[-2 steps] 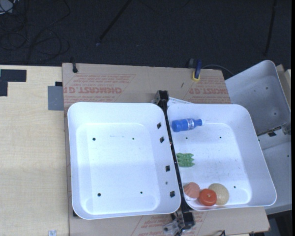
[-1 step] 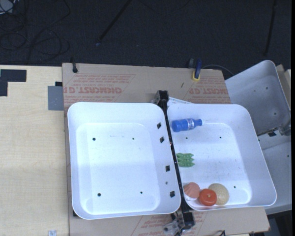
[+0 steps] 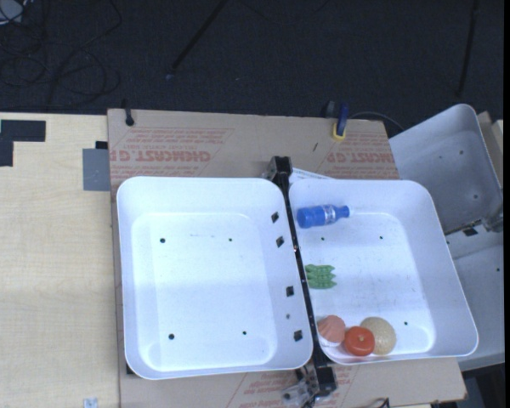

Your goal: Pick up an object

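Note:
The right bin (image 3: 425, 262) holds a blue bottle (image 3: 321, 216) lying on its side near the far left corner. A small green pod-like piece (image 3: 320, 276) lies against the bin's left wall. In the near left corner sit a pink round object (image 3: 331, 328), a red round object (image 3: 359, 341) and a tan round object (image 3: 380, 334), packed close together.
The left bin (image 3: 202, 279) sits beside the right one, joined by a black divider with clips (image 3: 291, 253). Both rest on a cardboard sheet (image 3: 204, 147) on a wooden bench. A grey metal panel (image 3: 446, 155) stands at the far right.

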You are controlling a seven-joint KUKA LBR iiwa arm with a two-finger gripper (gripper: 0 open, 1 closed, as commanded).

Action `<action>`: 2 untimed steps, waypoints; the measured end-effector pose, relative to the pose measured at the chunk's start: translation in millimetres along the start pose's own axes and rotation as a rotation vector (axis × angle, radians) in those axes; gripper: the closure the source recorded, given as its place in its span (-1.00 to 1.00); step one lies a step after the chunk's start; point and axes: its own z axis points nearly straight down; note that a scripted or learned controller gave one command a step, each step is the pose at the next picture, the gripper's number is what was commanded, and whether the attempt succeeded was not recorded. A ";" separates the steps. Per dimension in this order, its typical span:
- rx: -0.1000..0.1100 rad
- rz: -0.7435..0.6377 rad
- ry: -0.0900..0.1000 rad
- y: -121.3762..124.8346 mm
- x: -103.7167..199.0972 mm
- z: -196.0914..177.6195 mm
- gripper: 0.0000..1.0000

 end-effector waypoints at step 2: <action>-0.002 -0.001 0.000 10.6 -0.3 -18.6 1.00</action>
